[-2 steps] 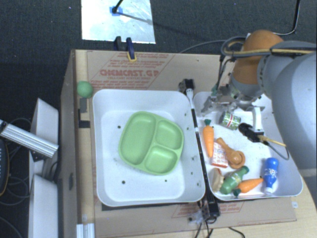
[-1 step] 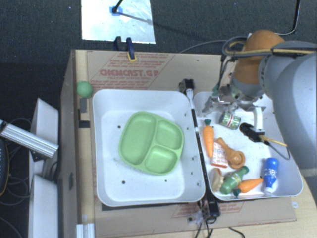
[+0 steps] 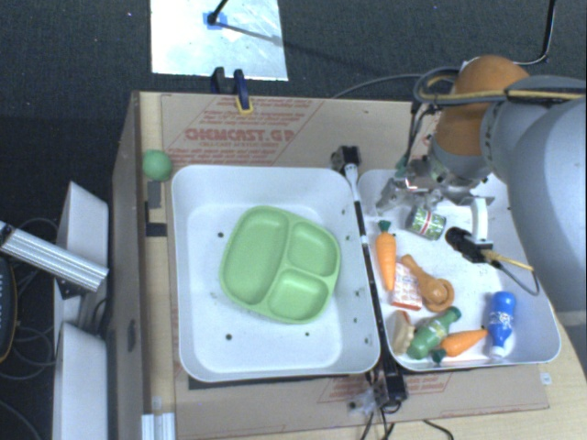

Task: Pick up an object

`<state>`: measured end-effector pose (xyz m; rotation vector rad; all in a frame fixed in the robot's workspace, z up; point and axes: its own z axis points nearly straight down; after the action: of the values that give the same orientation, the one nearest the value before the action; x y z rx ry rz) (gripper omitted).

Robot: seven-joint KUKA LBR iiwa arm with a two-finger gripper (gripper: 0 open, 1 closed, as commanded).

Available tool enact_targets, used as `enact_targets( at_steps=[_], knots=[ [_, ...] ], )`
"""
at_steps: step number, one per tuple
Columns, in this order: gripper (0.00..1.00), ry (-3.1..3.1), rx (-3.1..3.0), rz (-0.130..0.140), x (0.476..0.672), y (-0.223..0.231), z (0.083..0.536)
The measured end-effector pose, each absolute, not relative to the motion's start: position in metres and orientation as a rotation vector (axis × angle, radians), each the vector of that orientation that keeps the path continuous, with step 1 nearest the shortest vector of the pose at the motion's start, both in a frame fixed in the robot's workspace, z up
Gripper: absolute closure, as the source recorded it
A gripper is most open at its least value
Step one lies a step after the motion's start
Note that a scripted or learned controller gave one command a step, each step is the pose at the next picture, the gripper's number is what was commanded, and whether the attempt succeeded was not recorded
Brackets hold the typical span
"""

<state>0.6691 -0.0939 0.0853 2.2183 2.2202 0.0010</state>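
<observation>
My gripper [image 3: 396, 193] hangs over the far left part of the right bin [image 3: 547, 333], under the wrist's orange band [image 3: 477, 108]. A small green and white can [image 3: 426, 220] lies on its side just right of and below the gripper, apart from it as far as I can see. In front of it a carrot [image 3: 386, 255] lies along the bin's left wall. Nearer the front are a red and white packet [image 3: 404, 289], an orange toy piece [image 3: 429, 288], a green bottle [image 3: 431, 333], a second carrot [image 3: 463, 341] and a blue and white bottle [image 3: 501, 321].
The left bin [image 3: 202, 337] holds a green divided plate [image 3: 280, 264]. A green ball [image 3: 157, 164] sits on the bench at the bin's far left corner. The grey arm covers the right bin's far right side.
</observation>
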Motion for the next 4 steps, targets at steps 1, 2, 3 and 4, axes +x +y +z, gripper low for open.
enact_targets(
  at_steps=[1,2,3,4],
  knots=[
    [0.0,2.222,2.217,0.001,0.6691,-0.0933,0.0852],
    [0.0,2.22,2.218,0.001,0.6692,-0.0966,0.0854],
    [0.0,2.224,2.215,0.001,0.6691,-0.0882,0.0849],
    [0.0,2.222,2.217,0.001,0.6691,-0.0911,0.0851]
  ],
)
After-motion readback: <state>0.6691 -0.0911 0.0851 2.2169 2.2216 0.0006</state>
